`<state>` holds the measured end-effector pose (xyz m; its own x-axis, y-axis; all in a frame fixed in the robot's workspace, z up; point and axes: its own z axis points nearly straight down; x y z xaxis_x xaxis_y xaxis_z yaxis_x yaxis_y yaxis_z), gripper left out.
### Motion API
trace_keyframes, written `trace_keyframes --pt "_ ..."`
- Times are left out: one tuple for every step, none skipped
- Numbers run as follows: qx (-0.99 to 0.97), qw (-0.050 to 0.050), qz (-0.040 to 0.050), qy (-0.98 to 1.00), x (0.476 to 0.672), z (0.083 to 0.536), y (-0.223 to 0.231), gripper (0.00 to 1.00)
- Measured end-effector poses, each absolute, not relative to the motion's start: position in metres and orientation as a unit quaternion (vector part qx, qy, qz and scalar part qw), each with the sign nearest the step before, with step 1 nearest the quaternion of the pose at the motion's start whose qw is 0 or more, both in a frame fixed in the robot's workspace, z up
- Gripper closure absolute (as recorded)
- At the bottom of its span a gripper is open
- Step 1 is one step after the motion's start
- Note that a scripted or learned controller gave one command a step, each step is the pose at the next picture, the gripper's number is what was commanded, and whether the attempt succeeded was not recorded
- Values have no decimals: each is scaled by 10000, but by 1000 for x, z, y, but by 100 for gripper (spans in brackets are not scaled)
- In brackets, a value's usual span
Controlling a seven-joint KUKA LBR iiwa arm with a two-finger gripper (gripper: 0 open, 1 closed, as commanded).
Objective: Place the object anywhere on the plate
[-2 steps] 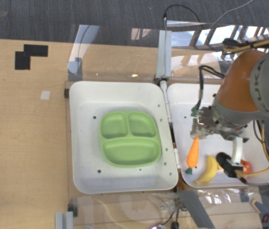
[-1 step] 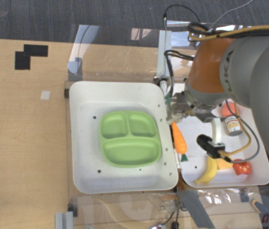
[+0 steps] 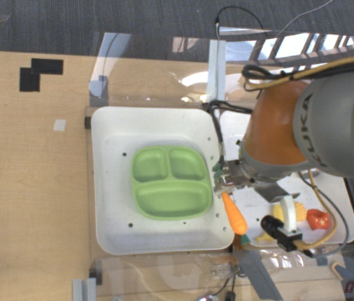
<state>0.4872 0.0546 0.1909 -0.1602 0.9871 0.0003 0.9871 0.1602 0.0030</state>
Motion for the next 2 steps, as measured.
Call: trace_keyframes --pt "5654 19 19 8248 553 221 89 100" --pt "5651 18 17 8250 552 221 89 0"
